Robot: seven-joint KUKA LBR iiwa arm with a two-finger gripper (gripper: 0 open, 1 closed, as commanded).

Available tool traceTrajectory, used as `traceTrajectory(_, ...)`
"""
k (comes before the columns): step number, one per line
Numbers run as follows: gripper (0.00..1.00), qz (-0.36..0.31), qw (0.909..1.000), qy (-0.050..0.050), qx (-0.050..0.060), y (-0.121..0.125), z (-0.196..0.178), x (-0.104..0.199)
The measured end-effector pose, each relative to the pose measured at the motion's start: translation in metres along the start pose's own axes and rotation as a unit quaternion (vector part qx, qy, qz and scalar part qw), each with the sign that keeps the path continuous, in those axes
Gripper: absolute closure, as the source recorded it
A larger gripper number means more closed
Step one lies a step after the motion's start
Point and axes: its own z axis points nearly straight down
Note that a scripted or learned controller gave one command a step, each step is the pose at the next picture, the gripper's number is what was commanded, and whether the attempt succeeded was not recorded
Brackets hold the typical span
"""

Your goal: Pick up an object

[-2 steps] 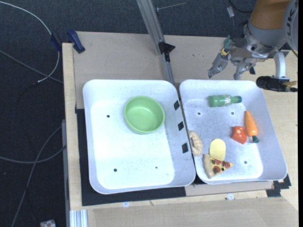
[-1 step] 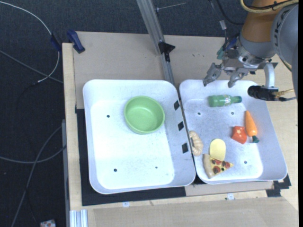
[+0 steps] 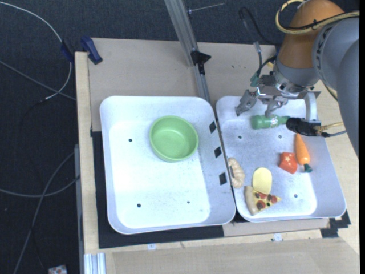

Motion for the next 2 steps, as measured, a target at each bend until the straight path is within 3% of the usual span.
traceTrajectory(1,0.00,0.001,0.9998,-0.006,-0.018,0.004,0.045,-0.009)
traceTrajectory(2,1.00,0.001,0.9997,-0.006,-0.025,0.008,0.024,-0.009)
